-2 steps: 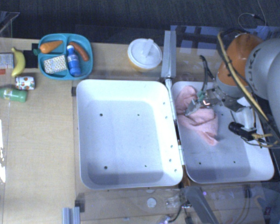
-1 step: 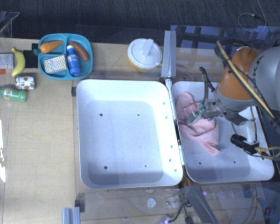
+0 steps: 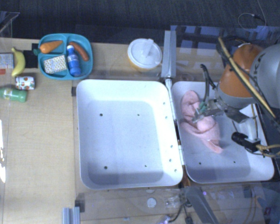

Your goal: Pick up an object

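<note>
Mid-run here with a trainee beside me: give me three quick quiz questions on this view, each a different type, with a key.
1. True or false: the pink object lies in the bin on the right of the camera view.
2. Multiple choice: on the bench behind the larger bin stands
A) a round white lidded cup
B) a red kettle
C) a stack of books
3. Fill in: the blue divided tray at upper left holds an orange carrot and a blue ____.

Key
1. True; the pincer is low over it.
2. A
3. bottle
</note>
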Robot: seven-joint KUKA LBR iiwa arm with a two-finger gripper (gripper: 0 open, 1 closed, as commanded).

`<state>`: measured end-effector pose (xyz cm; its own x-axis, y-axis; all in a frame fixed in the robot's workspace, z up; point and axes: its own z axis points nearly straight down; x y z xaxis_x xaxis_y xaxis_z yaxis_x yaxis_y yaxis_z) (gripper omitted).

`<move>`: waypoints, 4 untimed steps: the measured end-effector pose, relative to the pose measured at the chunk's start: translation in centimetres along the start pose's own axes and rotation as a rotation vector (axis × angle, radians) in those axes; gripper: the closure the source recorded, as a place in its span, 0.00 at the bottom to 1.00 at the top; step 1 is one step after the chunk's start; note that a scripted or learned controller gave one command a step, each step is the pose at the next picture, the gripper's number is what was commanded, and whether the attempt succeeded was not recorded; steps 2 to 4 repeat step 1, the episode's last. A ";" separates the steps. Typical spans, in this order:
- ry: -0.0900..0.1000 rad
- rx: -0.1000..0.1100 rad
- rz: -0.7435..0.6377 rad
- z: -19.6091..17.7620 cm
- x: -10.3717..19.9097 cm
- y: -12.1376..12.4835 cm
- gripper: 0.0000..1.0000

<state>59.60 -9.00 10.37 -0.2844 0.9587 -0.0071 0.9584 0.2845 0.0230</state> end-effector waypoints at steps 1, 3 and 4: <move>0.005 0.020 0.149 -8.1 4.5 0.0 1.00; 0.005 0.020 0.149 -8.1 4.5 0.0 1.00; 0.005 0.020 0.149 -8.1 4.5 0.0 1.00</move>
